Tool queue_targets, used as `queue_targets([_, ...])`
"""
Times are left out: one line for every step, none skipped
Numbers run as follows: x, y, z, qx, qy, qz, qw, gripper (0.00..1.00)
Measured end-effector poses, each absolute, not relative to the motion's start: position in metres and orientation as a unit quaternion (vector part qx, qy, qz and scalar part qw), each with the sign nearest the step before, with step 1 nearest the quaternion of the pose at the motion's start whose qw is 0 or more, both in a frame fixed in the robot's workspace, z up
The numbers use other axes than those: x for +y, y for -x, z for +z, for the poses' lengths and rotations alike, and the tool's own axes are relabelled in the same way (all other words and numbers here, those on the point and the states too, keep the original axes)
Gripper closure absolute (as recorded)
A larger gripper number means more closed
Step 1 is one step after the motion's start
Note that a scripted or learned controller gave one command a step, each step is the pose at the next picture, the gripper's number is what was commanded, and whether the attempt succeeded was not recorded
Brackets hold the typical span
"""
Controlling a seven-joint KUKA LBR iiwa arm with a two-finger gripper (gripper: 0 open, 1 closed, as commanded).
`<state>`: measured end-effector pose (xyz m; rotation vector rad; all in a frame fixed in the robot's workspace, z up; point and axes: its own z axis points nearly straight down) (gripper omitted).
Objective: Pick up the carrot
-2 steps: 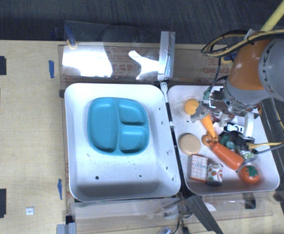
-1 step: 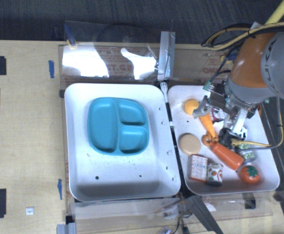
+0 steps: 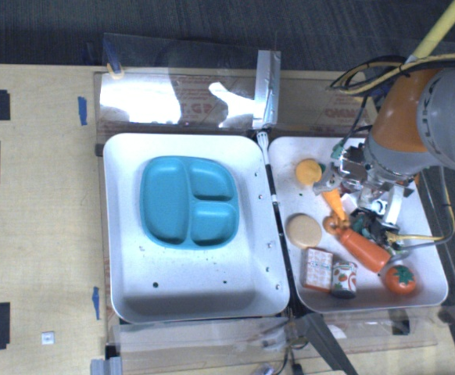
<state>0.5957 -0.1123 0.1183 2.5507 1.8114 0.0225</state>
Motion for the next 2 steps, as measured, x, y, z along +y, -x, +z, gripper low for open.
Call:
queue_targets([-0.111,-0.619,0.107,0.611,-0.791,0.0036,0.01,0.0])
queue_targets([-0.113,-0.623,0.121,0.611,-0.792,0.0081,0.016,1.0])
